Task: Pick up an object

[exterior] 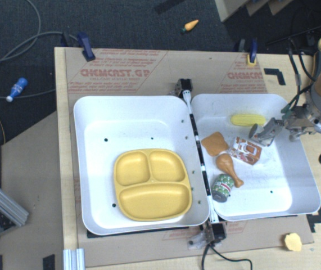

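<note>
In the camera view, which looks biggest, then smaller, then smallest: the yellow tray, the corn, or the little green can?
1. Yellow divided tray, by far the biggest.
2. Corn cob.
3. Green can, though it looks close to the corn in size, so that order is unsure.

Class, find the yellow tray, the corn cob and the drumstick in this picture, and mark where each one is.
yellow tray (152, 184): camera view, middle ridge between its compartments.
corn cob (248, 119): camera view, middle of the cob.
drumstick (226, 165): camera view, its thick meaty end.

The right bin (295, 201) lies bare along its lower right; corn (248, 119), packet (246, 151), drumstick (229, 169) and can (223, 187) crowd its left half.
</note>
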{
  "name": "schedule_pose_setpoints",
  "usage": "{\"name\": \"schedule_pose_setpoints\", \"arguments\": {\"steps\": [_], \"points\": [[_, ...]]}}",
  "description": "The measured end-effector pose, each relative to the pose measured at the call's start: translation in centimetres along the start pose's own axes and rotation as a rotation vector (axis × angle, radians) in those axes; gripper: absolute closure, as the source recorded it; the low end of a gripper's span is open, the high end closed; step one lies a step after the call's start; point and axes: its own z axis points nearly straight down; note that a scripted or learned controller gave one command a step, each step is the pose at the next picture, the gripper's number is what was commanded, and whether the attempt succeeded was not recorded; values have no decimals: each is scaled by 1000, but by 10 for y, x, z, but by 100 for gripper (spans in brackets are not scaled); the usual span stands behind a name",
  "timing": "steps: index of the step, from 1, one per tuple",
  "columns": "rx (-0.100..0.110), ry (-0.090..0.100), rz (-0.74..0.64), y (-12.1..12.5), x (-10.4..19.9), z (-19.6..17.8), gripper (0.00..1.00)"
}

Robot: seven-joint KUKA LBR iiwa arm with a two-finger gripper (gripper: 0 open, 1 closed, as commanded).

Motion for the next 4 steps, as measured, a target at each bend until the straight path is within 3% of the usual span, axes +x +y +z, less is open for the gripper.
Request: {"name": "schedule_pose_setpoints", "arguments": {"steps": [1, 2, 3, 4], "points": [[0, 0, 1, 64, 31, 86, 0], [22, -4, 4, 98, 54, 106, 0], [11, 0, 5, 109, 8, 107, 0], [7, 16, -1, 113, -26, 104, 0]]}}
